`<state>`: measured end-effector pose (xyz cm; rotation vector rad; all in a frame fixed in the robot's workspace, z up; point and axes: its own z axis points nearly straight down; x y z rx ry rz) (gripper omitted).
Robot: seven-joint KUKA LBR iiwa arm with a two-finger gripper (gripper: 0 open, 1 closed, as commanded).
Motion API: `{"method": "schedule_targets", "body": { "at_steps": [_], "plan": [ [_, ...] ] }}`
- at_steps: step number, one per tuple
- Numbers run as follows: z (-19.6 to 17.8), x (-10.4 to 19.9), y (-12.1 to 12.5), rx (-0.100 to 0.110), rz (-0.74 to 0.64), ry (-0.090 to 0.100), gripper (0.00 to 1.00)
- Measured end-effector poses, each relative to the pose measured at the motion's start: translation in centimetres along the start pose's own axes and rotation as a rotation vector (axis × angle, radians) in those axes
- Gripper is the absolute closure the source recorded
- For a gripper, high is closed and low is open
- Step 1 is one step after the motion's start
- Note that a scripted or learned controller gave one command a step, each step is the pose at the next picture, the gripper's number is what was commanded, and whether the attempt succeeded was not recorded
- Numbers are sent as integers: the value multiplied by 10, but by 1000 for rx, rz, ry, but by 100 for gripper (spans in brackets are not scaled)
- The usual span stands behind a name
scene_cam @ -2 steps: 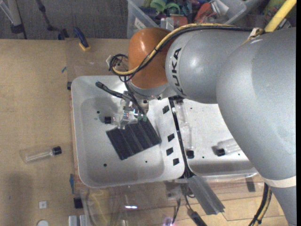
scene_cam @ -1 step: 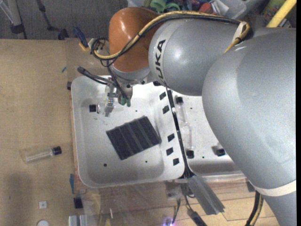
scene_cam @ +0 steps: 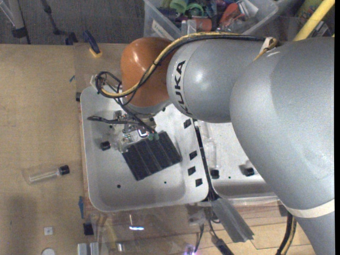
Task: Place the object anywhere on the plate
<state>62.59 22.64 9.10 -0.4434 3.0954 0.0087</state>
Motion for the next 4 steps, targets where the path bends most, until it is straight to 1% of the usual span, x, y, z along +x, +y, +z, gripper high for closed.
{"method": "schedule_targets", "body": {
  "at_steps": [1, 2, 3, 4],
  "plan": [
    [-40, -31, -10, -1, -345, 6, 100],
    [-36, -37, -24, -3, -692, 5, 100],
    [4, -36, -24, -5, -755, 10, 100],
    [-109, -39, -18, -4, -999, 5, 100]
  ]
}}
